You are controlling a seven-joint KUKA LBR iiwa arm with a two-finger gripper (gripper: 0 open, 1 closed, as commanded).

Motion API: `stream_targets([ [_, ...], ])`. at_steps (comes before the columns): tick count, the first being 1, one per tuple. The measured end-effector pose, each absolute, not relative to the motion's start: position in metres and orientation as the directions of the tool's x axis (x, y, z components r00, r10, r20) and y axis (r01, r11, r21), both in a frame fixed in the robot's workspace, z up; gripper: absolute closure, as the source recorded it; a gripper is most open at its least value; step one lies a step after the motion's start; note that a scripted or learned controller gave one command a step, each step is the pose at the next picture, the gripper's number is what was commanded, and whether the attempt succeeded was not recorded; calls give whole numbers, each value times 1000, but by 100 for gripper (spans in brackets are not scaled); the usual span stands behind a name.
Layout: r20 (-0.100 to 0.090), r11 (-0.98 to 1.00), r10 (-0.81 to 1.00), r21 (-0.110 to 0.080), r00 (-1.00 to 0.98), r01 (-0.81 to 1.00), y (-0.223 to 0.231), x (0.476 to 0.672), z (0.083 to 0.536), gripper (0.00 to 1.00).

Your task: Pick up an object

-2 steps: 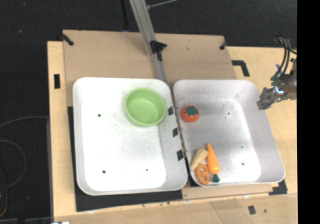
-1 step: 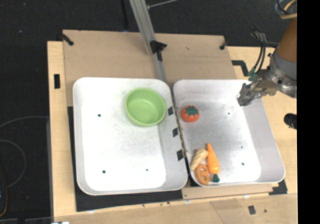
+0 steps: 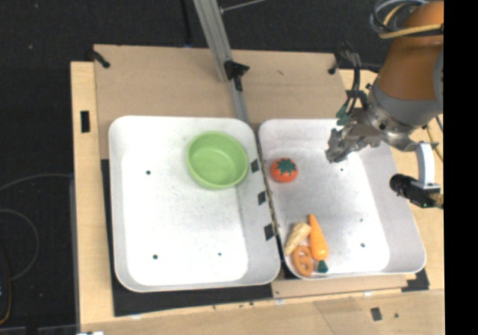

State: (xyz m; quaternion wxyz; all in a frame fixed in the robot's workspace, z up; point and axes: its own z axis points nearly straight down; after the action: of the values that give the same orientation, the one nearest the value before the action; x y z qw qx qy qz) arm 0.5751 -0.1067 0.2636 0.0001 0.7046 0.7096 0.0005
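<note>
Bins first, left to right. Left bin (image 3: 134,251) has a green bowl (image 3: 217,160) sitting upright in its upper right part, near the divider. Right bin (image 3: 373,251) has a small tomato toy (image 3: 284,169) near its upper left, close to the divider, lying alone on bare floor. At the bottom left corner of that bin there's a clump: carrot (image 3: 317,236), a pale banana-like piece (image 3: 297,235) and an orange slice (image 3: 302,259), all touching or overlapping and pressed against the wall.

No target named, so I'd go for the tomato toy. My call: it's the easiest pick, isolated, with room on both sides for fingers. The corner clump looks risky, pieces crowd each other and the wall blocks one side. To do it well I'd move left toward the tomato, centre over it, drop straight down and close across its widest part; it's round so an off-centre pinch could squirt it away.

Gripper (image 3: 337,148) hangs over the upper middle of the right bin, right of the tomato and apart from it, pointing down and leftward. Nothing is visibly held. How wide it's set I can't tell from this angle. Arm comes in from the right, orange band above the grey wrist, tilted over the bin's upper right edge.
</note>
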Motion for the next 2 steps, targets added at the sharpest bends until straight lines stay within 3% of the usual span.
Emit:
stream_targets([
  [2,1,7,1000,-1,-7,1000,6,592,240,100],
])
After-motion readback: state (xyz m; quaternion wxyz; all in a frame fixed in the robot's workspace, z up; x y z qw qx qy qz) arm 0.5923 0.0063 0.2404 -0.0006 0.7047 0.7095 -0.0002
